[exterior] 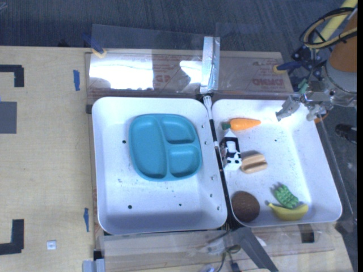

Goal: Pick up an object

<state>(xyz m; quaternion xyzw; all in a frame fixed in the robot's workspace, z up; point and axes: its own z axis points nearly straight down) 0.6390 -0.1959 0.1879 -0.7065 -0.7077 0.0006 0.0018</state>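
The right bin (317, 152) holds an orange carrot (245, 124), a black-and-white toy (229, 152), a hot dog bun (253, 162), a brown round ball (245, 205), a yellow banana (289, 211) and a green bumpy piece (285, 196). My gripper (299, 112) hangs over the bin's far right corner. It is open with nothing between its fingers. It sits to the right of the carrot and apart from it.
A blue divided plate (166, 146) lies in the left bin (108, 169). A clear plastic wall (147, 67) and a metal post (210, 64) stand behind the bins. Cables (326, 30) trail at the upper right.
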